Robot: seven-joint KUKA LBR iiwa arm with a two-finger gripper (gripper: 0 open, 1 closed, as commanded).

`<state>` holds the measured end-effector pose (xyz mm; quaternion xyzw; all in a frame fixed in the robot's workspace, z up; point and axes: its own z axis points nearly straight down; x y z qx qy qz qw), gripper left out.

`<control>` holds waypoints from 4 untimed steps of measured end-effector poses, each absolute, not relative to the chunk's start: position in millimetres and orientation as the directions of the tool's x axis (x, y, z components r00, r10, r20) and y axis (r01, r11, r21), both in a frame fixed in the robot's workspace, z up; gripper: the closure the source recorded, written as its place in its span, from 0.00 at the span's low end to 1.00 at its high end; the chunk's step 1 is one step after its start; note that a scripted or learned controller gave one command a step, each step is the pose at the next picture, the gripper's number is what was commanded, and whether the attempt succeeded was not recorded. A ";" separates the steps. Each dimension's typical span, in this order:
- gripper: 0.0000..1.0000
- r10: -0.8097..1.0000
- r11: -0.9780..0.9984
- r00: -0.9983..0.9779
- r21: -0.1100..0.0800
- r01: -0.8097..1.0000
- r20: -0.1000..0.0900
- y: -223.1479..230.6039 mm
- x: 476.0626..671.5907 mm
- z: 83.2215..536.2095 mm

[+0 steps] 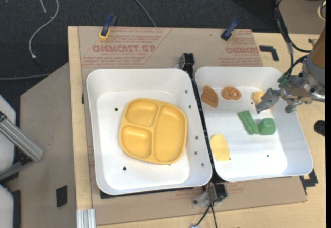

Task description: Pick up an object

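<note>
Two shallow white bins sit side by side on a brown cardboard-covered bench.

Left white bin: holds one yellow plastic plate with three compartments, lying flat near the bin's middle. Its two smaller compartments face the bin's left edge and its one long compartment faces the right edge.

Right white bin: holds five small items.
- A green plastic vegetable-shaped toy lies near the bin's middle. It has a slim stalk and a rounder head; its long axis runs roughly from the stalk end, toward the bin's far-left corner, to the head end, toward the right edge.
- A flat pale yellow oblong piece lies near the left edge, toward the near side, its long axis running far to near.
- A brown bread-like piece lies near the far-left corner.
- An orange-brown pretzel-shaped piece lies just beside it, toward the right.
- A small yellow piece lies farther right, just beside the gripper.

The grey two-finger gripper reaches in over the bin's right edge, above the far half of the bin, near the green toy's head but apart from it. Whether its fingers are spread or closed cannot be told; nothing is visibly held.

Two blue clamps grip the bench's far edge.
</note>
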<state>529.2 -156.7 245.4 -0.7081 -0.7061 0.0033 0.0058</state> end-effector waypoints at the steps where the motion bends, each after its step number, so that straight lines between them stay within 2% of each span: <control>1: 0.00 1.000 0.000 0.000 -0.001 1.000 0.001 -156.3 531.6 251.2; 2: 0.00 1.000 0.000 0.000 -0.006 1.000 0.003 -160.1 535.0 207.3; 4: 0.00 1.000 0.000 0.000 -0.006 1.000 0.003 -168.3 526.9 106.4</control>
